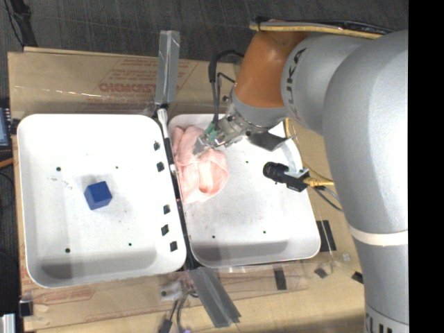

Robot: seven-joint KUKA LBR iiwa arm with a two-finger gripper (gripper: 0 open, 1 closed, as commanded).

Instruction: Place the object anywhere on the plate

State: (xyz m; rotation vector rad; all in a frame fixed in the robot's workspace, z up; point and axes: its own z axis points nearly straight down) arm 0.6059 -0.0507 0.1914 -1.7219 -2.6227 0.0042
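Dark carpet floor point(104, 5) behind cardboard-topped bench point(83, 75)

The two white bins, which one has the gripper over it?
The right bin, holding the pink cloth; the gripper is above it. The left bin holds a blue cube.

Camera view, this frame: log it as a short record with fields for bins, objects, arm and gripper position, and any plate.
left bin: holds a blue cube, left of centre
right bin: holds a crumpled pink cloth against its left wall
arm: reaches in from the right, over the right bin's far side
gripper: directly at the top of the pink cloth
grasp: cannot tell
plate: none identifiable
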